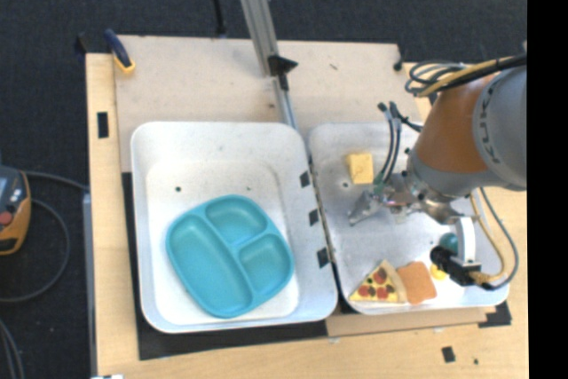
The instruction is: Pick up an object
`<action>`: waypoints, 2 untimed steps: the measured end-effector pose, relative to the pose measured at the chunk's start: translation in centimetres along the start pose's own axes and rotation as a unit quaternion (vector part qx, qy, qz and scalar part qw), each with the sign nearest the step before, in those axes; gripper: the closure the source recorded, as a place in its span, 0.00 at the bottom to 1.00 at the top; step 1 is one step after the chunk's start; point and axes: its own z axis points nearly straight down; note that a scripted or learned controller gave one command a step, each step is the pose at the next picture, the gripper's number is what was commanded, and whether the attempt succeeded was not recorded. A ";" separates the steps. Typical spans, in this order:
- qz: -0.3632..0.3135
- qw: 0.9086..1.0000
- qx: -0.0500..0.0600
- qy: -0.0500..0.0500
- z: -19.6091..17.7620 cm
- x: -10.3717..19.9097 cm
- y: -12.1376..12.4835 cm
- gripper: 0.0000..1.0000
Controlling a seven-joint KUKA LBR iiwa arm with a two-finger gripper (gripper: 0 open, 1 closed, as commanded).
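In the right bin lie a small yellow cheese-like block near the back, a pizza slice toy at the front edge, and an orange bread-like piece beside it. A small teal object shows just right of the arm. My gripper hangs low over the middle of the right bin, pointing left, below the yellow block and above the pizza slice. I see nothing between its fingers.
The left bin holds a teal divided plate. A metal rail stands behind the bins. Cables loop over the arm at the right. A yellow-handled clamp sits at the bench's back left corner.
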 end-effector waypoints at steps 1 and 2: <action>0.001 1.000 -0.002 0.000 2.7 -0.1 0.1 0.00; 0.002 1.000 -0.005 0.000 1.4 -0.2 0.2 1.00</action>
